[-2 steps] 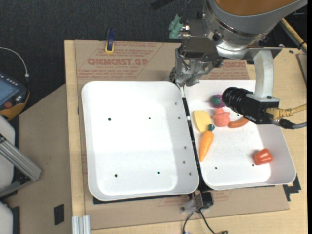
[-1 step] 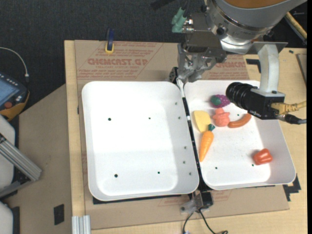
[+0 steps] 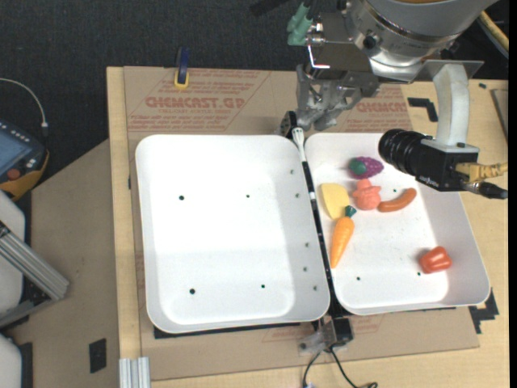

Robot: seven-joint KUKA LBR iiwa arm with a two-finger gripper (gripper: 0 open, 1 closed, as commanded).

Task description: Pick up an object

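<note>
I have the arm [image 3: 420, 10] up at the back of the tabletop [image 3: 121, 184], and the pincer [image 3: 323, 107] hangs over the far rim where the two bins meet; from this slant I cannot tell how it is set, and I see nothing in it; the left bin [image 3: 218, 233] shows me bare white floor, so anything I can pick lies in the right bin [image 3: 388, 285]; there I count a cheese wedge [image 3: 332, 200] just beside the divider, a carrot [image 3: 341, 238] touching its near corner and pointing toward me, a pink piece [image 3: 366, 194] close against the cheese, a sausage [image 3: 397, 200] just right of that, grapes [image 3: 366, 166] behind them, and a red pepper [image 3: 435, 259] well apart near the front right; all look like small toy food, so I judge them light, stiff and rather slick, not fragile; rounded ones may squirt out of a pinch; the pepper strikes me as the easiest, standing alone with room on every side, taken across its middle; the carrot would go across its thick orange end, though the cheese crowds it; the clustered pieces risk a nudge into one another.
</note>
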